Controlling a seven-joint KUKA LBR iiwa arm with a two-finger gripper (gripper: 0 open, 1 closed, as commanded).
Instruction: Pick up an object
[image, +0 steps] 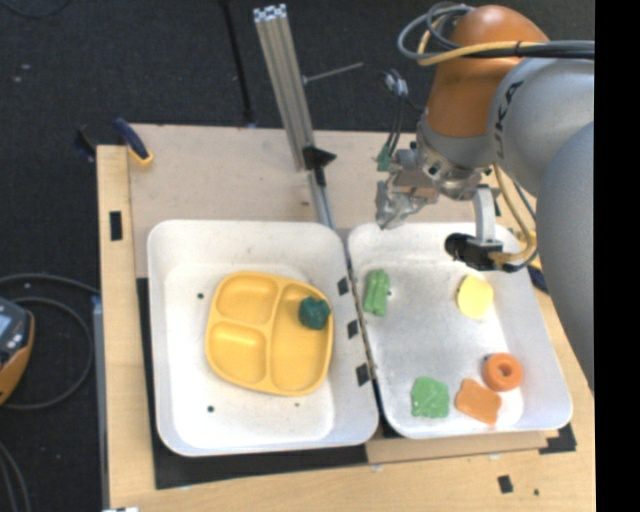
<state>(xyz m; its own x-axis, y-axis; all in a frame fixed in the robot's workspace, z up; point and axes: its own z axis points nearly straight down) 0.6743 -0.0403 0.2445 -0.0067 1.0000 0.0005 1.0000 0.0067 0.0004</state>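
The camera view looked down at a slant on a pale wooden bench (240, 170) bearing two shallow white bins. In the left bin (180, 420) lay a glossy yellow plastic tray (255, 345) with rounded corners and three moulded compartments; a small dark green lumpy object (314, 313) sat in its far right compartment. The right bin (540, 400) held loose pieces, well apart from one another: a light green knobbly oblong piece (376, 293) near its left wall, a smooth pale yellow rounded piece (475, 297) toward the far right, an orange ring (503, 372) with a hole, an orange wedge-like block (478, 401) just beside it, and a flat green rough-edged piece (430, 397) at the near side.

The gripper (392, 212) hung over the far left corner of the right bin, apart from every piece; whether its fingers were spread or closed could not be told, and nothing showed between them. The grey arm with its orange band (480, 70) filled the far right. A ribbed aluminium post (290, 100) rose at the far side, between the bins.
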